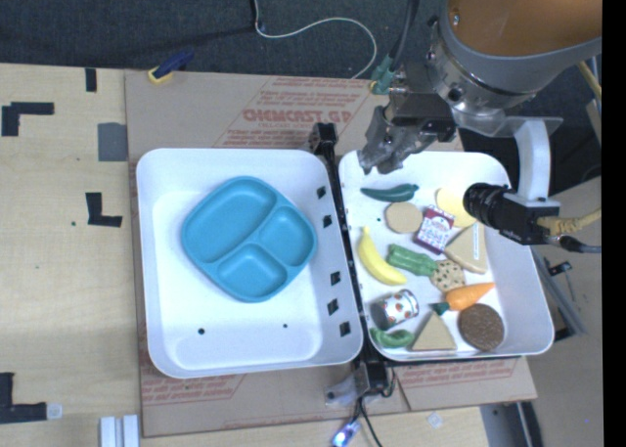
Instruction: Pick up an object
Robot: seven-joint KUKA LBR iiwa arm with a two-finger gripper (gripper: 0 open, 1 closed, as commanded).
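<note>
My gripper (377,157) hangs over the far left corner of the right bin (523,284), just above a dark green pepper (389,192). Nothing shows between its fingers. The right bin holds several toy foods: a yellow banana (373,257), a green pickle (411,261), a purple packet (433,230), a tan round cookie (401,217), an orange carrot (468,294), a brown patty (481,326), a small can (397,309) and a cheese wedge (435,335).
The left bin (166,240) holds a blue divided plate (248,238). A black cylindrical part (504,210) of the arm juts over the right bin's right side. A white cable (313,29) lies on the cardboard behind the bins.
</note>
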